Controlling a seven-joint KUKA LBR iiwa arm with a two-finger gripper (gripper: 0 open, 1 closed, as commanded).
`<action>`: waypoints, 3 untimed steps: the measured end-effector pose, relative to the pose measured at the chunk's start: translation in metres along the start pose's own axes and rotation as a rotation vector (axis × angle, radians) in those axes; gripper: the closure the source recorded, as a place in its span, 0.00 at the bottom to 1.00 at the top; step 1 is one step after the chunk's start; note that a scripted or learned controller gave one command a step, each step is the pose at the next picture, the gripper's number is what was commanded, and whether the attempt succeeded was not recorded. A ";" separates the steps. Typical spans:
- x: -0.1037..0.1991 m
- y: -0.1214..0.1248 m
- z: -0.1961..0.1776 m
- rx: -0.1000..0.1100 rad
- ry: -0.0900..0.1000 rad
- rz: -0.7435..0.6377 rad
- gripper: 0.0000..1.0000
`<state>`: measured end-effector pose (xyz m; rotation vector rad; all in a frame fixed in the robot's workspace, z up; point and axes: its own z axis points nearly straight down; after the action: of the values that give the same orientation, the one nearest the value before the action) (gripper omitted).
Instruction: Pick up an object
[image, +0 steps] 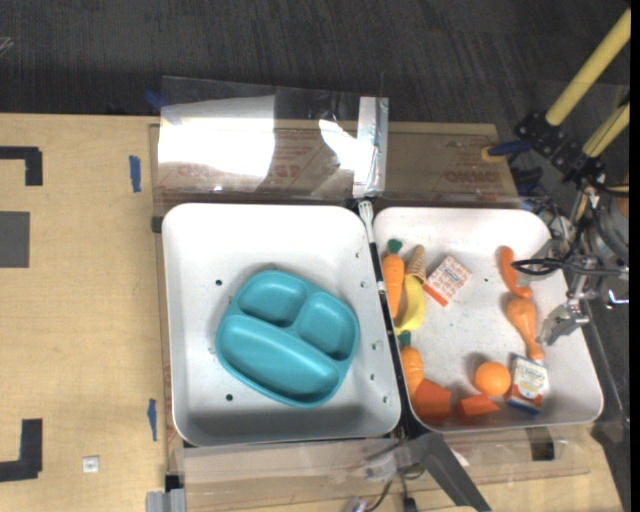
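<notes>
The right bin (470, 222) holds several toy foods: a carrot (393, 272), a banana (411, 306), a cone (415, 262), a white and red packet (447, 280), an orange drumstick (523, 318), an orange ball (491, 378), a small carton (528, 383) and orange-red pieces (433, 398). My gripper (557, 322) hangs at the right rim of this bin, just right of the drumstick and above the carton. Nothing shows in it. The arm's grey wrist parts (590, 265) sit behind it with cables.
The left bin (200, 240) carries a teal divided plate (288, 336). A clear plastic sheet (270, 150) lies behind the bins. Yellow poles (595, 65) and a black clamp stand at the far right. Wooden bench surface (70, 300) lies to the left.
</notes>
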<state>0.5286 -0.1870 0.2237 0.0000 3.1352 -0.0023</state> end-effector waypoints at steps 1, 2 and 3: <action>0.007 -0.034 0.121 0.005 -0.015 -0.059 0.00; -0.129 -0.007 0.138 -0.002 0.000 -0.123 0.00; -0.112 0.096 0.136 -0.006 -0.003 -0.198 0.00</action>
<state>0.6419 -0.0911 0.0885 -0.3104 3.1166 0.0054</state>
